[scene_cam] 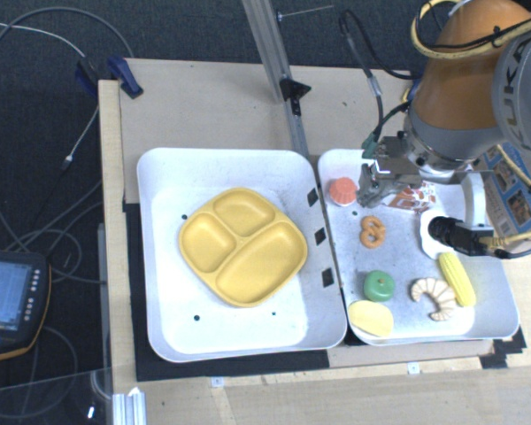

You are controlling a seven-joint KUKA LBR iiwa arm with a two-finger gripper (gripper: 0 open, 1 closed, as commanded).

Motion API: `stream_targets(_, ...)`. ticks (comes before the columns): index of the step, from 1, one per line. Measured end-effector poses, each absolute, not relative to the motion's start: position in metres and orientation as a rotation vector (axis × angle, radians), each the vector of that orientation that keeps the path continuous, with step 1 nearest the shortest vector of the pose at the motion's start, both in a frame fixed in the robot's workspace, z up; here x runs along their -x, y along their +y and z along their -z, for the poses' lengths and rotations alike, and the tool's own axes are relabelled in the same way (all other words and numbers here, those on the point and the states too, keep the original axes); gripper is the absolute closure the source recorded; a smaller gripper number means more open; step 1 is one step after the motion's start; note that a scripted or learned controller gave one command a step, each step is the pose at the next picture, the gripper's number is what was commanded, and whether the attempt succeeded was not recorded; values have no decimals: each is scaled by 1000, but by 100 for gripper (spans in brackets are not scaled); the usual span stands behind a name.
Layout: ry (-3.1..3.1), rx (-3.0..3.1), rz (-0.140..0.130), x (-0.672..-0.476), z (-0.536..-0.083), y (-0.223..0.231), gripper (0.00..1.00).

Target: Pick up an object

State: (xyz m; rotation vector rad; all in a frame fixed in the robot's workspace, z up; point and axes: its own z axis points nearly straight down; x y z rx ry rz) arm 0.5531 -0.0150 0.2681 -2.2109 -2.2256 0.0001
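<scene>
At the far end of the right-hand shallow white bin (pixel 407 257), close to the wall it shares with its neighbour, the grey arm's gripper (pixel 370 184) stands over the bin floor. Its state cannot be determined: wrist housing and cabling mask the working end, so neither open nor closed is recorded, and nothing is seen held in it.

Nearest item: a small round red disc-shaped toy (pixel 342 190), just beside the gripper toward the view's left, between it and the dividing wall. Whether the two touch cannot be told. Being round, it offers no long axis to align with.

Next nearest: a small orange-brown pretzel-shaped toy (pixel 372 231), near the gripper on the camera side and apart from it. A red-and-white printed packet (pixel 413 200) lies flat just beside the gripper toward the view's right.

Further off, at the near end of the bin: a green round toy (pixel 379 285), a pale yellow flat slice (pixel 372 318), a cream curled shrimp-like piece (pixel 434 297) and a yellow corn cob (pixel 457 278), its long axis running roughly far to near.

The left-hand white bin (pixel 173 317) carries a yellow three-compartment plastic plate (pixel 243 248), well apart from the gripper.

Judgement: no object is yet secured. The red disc is the likeliest target, and the deciding relation is its slight sideways offset toward the dividing wall, which leaves little room on that side
</scene>
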Motion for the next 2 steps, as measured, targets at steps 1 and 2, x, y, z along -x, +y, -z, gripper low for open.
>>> stream_targets(1,-2225,2211,-3,-562,-250,35,100)
stream_targets(2,-2229,2213,3,-581,-238,91,100)
